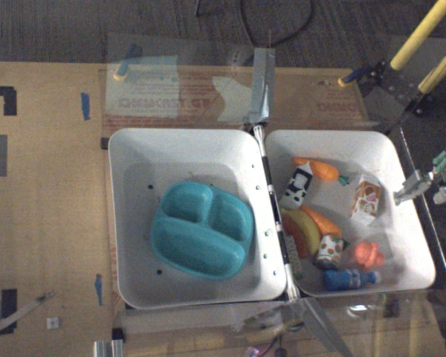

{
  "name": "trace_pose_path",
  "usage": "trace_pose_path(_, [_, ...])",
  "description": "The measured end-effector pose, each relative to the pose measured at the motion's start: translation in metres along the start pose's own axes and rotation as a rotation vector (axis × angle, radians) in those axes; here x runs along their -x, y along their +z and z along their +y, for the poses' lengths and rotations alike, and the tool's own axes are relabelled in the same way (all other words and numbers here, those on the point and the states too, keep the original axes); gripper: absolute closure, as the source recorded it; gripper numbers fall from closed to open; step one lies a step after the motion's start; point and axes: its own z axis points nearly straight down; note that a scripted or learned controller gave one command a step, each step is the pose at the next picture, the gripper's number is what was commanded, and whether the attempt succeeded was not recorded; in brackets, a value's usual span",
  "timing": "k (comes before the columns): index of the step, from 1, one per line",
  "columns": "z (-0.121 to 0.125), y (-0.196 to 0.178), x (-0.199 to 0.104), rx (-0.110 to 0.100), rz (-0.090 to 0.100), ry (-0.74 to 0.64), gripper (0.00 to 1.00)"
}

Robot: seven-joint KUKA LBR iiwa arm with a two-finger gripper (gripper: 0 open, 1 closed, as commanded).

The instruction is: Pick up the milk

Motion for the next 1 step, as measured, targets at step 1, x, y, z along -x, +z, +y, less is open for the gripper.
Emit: trace_pose_path(1, [0.0467,0.0607,-0.0347,-0.001,0.000,-0.010,0.00])
